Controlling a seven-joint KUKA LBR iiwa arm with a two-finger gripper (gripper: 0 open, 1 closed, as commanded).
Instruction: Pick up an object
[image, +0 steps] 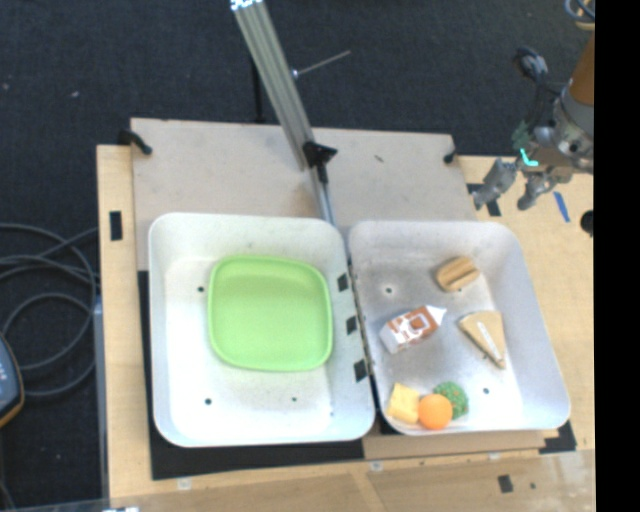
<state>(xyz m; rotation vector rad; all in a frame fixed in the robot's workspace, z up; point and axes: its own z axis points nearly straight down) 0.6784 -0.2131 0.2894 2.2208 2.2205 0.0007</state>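
Note:
The right bin (520, 300) holds several small items. A tan bread roll (456, 272) lies near its back, a brown and white carton (411, 327) in the middle, and a beige wedge (484, 337) to the right of the carton. At the front sit a yellow block (404, 404), an orange ball (434, 411) and a green broccoli piece (454, 397). My gripper (512, 187) hangs beyond the bin's back right corner, above the bench. Its two fingers are spread apart with nothing between them.
The left bin (180, 300) carries a light green square plate (270, 313). A grey metal pole (285, 90) slants up from between the bins at the back. Black cables (40, 320) lie on the floor to the left.

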